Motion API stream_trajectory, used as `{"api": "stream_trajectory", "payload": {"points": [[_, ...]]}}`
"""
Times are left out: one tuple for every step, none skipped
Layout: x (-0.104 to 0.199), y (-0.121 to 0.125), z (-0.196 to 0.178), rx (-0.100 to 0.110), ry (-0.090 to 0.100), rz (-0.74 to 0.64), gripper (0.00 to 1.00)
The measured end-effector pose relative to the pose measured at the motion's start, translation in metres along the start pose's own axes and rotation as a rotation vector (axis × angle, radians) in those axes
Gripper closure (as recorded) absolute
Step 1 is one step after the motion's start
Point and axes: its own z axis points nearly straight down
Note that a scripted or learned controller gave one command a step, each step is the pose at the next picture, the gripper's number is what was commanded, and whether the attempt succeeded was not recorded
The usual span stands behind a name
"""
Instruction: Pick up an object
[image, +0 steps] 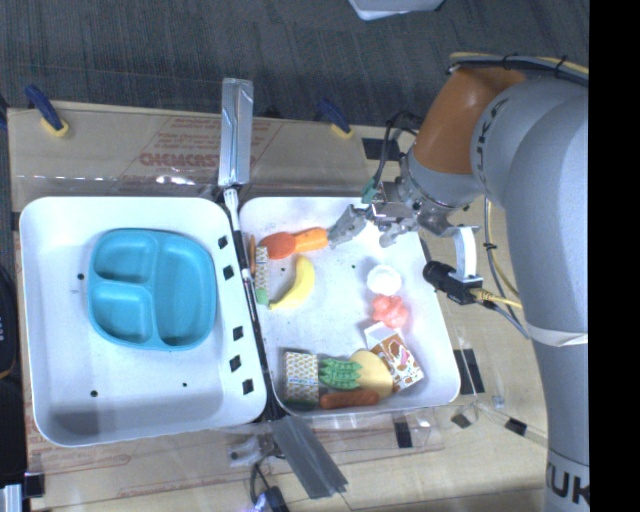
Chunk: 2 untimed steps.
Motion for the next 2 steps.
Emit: {"api": "stream_trajectory", "payload": {"points": [[0.0221,-0.0027,0.1006,-0.002,-0.001,-0.160,0.00],[0.0219,-0.0027,0.1007,-0.002,-0.001,-0.160,0.00]]}}
